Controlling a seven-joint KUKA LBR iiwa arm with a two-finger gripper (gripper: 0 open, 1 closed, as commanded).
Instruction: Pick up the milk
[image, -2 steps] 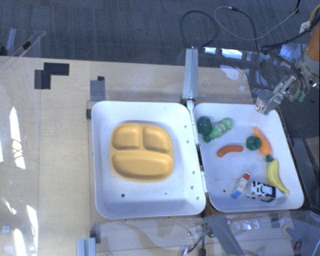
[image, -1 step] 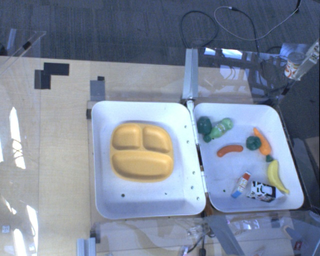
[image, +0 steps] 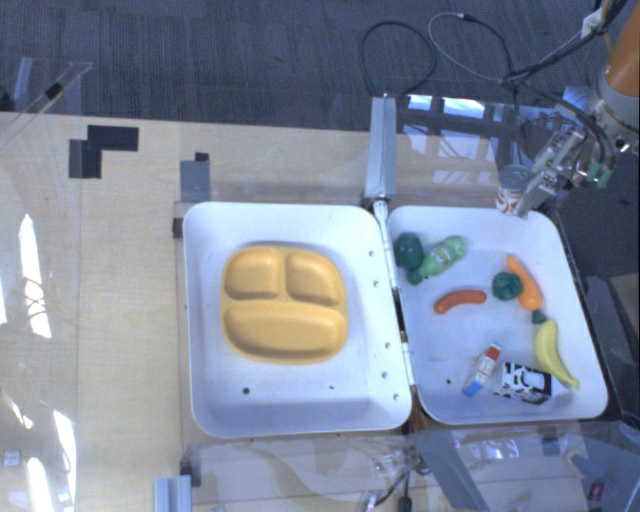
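I see the milk (image: 524, 381) lying in the right bin's (image: 452, 360) near corner, well apart from my end effector (image: 540, 185) at the far rim, gripping a can (image: 512, 190).

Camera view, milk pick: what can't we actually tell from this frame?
- Gripper: small, cluttered by cables; finger state unreadable, and whether it touches the can at the right bin's far rim.
- Arm: cut off by the top right corner.
- Milk carton: lies on its side near the banana; its print is too small to read.
- Small blue and white pack: label too small to identify.
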